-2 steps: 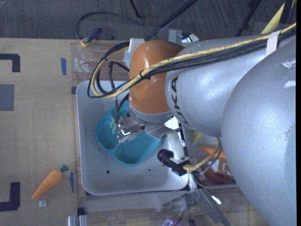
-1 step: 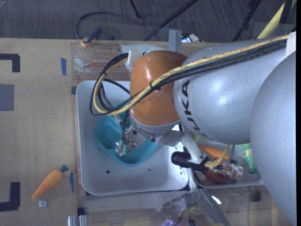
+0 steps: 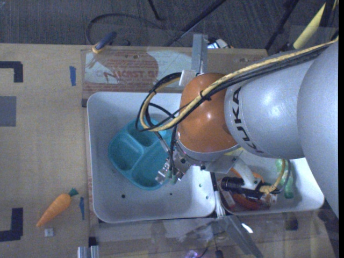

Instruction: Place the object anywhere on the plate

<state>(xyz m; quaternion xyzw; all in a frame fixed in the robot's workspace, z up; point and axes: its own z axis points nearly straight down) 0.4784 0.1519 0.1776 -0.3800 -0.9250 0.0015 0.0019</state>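
The pale, flat wooden desk [image 3: 43, 144] carries two shallow white bins with rounded corners and smooth plastic walls, side by side: the left bin [image 3: 102, 117] and the right bin [image 3: 314, 190]. One thick arm [image 3: 269, 112], of glossy grey metal with a domed orange band, reaches in from the right and covers much of both bins. Its gripper [image 3: 167, 173] hangs over the near right edge of the one rounded teal plastic plate [image 3: 131, 155]; whether its grasp is spread or closed cannot be told. The plate lies flat in the middle of the left bin, its smooth surface split into sections by raised ridges, its right part hidden under the arm. One orange toy carrot with a green top [image 3: 54, 209] lies on the desk, left of the left bin, towards the near side. In the right bin, partly under the arm, lie one red thing [image 3: 244, 200] and one green translucent thing [image 3: 287, 184]. Two short blue tape strips [image 3: 72, 75] are stuck to the desk.
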